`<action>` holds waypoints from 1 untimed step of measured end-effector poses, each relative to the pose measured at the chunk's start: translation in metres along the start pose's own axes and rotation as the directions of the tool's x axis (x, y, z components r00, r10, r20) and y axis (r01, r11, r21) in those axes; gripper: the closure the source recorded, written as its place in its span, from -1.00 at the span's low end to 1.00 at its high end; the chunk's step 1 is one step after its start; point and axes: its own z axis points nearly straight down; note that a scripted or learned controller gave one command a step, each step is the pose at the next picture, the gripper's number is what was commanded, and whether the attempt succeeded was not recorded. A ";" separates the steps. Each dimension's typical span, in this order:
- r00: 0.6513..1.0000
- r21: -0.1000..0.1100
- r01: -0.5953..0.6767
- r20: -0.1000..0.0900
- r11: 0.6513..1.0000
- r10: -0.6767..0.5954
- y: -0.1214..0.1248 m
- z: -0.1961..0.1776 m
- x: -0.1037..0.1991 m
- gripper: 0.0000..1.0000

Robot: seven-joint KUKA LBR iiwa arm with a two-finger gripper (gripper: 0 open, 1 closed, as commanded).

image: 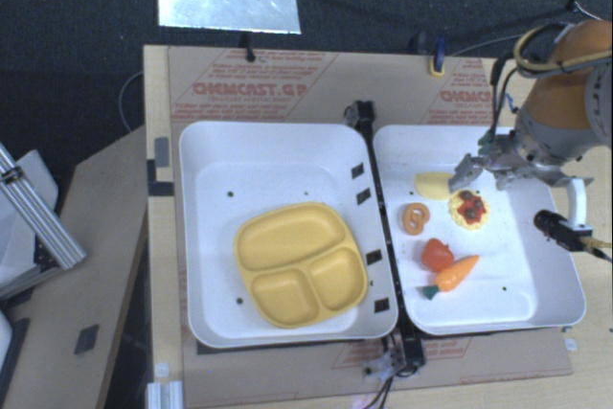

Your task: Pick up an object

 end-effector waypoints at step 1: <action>1.000 -0.005 0.001 0.001 1.000 -0.001 0.001 -0.013 0.000 1.00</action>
